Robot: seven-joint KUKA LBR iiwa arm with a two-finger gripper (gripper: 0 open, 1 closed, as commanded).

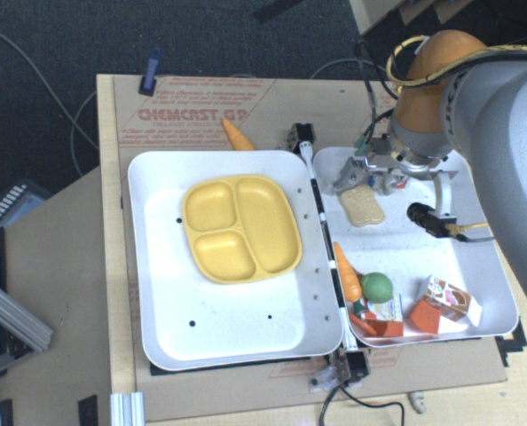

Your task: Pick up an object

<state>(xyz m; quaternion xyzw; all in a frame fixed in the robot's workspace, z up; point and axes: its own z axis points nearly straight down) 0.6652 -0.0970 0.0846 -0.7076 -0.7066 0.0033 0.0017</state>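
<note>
Camera view: gripper (376,174) sits at the right bin's (499,284) far-left corner, just above the cracker (363,206).
Grip: honestly can't tell.
Risk: cracker lies flat, so it probably slides away.

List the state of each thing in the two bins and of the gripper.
Yellow divided plate: flat in left bin, upright.
Cracker: flat in right bin, below the gripper.
Carrot: lying by right bin's left wall.
Green ball: resting beside carrot.
Small carton: tipped over near front corner.
</note>
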